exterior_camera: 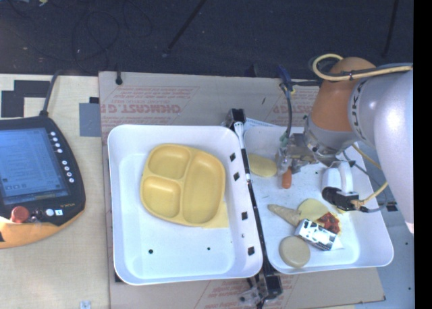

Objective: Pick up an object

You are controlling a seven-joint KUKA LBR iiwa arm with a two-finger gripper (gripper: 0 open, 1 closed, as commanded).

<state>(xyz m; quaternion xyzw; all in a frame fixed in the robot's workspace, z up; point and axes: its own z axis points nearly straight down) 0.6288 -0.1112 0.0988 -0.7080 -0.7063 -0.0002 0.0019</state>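
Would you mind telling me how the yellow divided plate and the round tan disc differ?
The plate lies in the left bin; the disc lies in the right bin. The plate is much larger than the disc. The plate is a rounded square split into three compartments; the disc is a plain circle. The plate is a stronger yellow, the disc paler. Both lie flat.

Glossy grey rounded arm (388, 115), orange band at wrist, yellow cable looped on top, dark metal two-finger gripper (286, 164).
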